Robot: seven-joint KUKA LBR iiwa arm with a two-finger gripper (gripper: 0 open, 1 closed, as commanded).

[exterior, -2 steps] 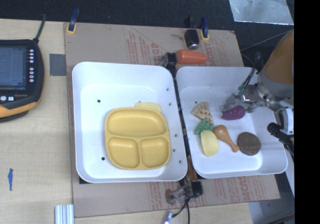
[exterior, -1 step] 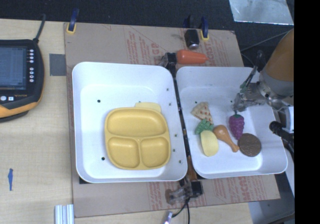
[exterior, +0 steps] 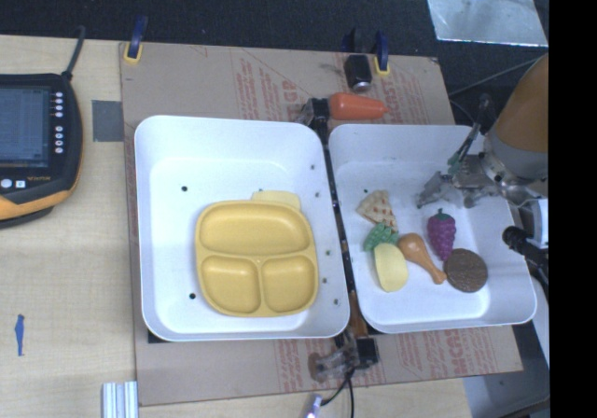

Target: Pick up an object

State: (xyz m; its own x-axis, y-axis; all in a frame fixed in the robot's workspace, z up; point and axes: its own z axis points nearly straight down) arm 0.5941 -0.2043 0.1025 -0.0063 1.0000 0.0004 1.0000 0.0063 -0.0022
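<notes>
Jaws [exterior: 437,190] over right bin [exterior: 410,309], just above grapes [exterior: 441,229].

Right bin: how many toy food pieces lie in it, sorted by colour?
Tan or orange-brown: 2, the waffle wedge and the drumstick
Green: 1, the leafy piece
Yellow: 1, the yellow block
Purple: 1, the grapes
Brown: 1, the round patty
Total: 6
</notes>
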